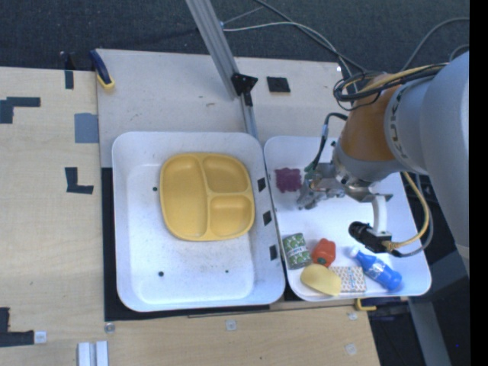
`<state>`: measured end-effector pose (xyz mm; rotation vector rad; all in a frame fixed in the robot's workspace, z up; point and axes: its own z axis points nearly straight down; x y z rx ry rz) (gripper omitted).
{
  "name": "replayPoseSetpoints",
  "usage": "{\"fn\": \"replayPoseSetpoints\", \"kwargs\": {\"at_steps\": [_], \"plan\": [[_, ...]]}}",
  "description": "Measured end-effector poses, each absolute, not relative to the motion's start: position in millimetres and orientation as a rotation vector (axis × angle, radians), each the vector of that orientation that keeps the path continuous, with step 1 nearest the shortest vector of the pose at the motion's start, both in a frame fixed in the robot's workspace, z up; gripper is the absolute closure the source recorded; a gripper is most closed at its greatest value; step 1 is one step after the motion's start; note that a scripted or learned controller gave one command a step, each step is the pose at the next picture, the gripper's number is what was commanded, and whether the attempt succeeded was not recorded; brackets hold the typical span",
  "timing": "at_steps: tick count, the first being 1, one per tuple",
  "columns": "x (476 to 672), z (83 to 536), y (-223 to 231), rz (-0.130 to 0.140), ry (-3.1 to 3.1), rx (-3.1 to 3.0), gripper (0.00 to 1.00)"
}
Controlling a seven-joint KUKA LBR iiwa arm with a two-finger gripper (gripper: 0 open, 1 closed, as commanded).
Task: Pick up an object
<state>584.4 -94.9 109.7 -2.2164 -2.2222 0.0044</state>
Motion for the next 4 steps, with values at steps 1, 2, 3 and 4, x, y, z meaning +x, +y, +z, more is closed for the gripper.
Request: {"fn": "replayPoseSetpoints", "kwargs": {"at_steps": [1, 2, 3, 4], "plan": [[577.9, 169.4, -96.9, -0.003, -2.224, -2.223, 1.00], [584.0, 213.0, -98.5, -0.002, -2.224, -2.222, 1.00], [588.7, 274.4, -104.1, -0.005, -2.226, -2.224, 1.00], [572.6, 268.1, -58.5, 0.001, -2.226, -2.215, 1.00]]}}
